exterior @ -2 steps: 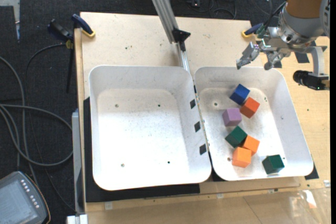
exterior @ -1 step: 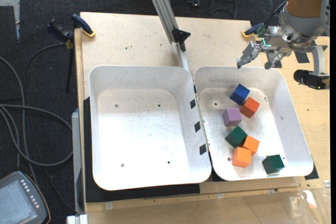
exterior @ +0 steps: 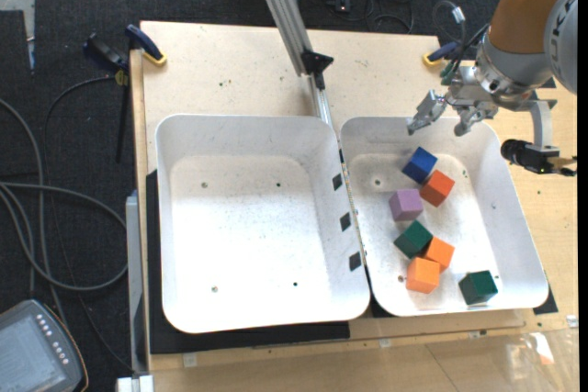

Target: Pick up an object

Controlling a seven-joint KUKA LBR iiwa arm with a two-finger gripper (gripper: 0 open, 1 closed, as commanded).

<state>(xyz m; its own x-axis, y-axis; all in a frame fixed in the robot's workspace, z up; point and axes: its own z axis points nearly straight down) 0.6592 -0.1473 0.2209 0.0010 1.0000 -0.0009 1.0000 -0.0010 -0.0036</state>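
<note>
green cube (exterior: 478, 286) corner-on, open jaws (exterior: 447, 117) above

Lighting bright and even, overhead, diffuse; white bins (exterior: 248, 225) near overexposed, surfaces washing out though dark speckles stay legible; shadows soft and short, a thin dark rim under the bins' front edges on the counter (exterior: 230, 69); dark floor (exterior: 55, 151) underexposed, cable detail muddy; coloured blocks (exterior: 423, 239) saturated, edges slightly soft; overall low resolution, mild compression blur; gripper (exterior: 450, 113) faintly smeared; faint glare at lower right corner.
</note>
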